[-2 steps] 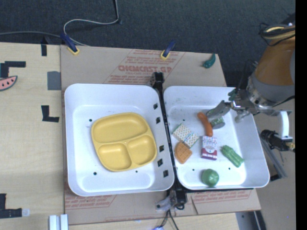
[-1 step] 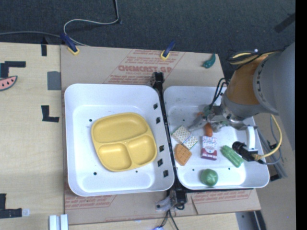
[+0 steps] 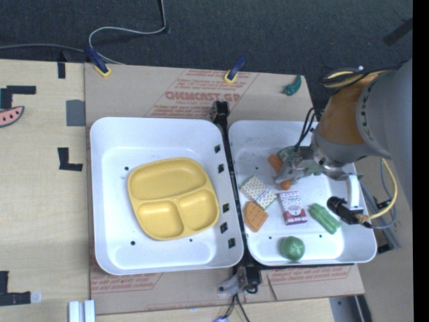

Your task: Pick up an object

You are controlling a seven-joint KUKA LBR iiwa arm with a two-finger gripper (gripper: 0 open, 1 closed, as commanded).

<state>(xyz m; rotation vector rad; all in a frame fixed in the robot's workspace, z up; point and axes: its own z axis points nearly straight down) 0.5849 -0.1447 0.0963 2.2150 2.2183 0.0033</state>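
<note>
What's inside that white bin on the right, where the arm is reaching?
In the right bin: a green ball, red-and-white box, green pickle-like piece, checkered packet, waffle-like piece, and orange bits beside the pincer. The arm covers whatever lies beneath.

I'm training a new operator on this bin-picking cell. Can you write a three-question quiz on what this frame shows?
1. True or false: the yellow divided plate lies in the right bin.
2. Which lies nearest the right bin's front edge? A) green ball B) red-and-white box C) checkered packet
3. Which bin is the gripper over?

Key: 1. False, it lies in the left bin. 2. A. 3. The right bin.
</note>
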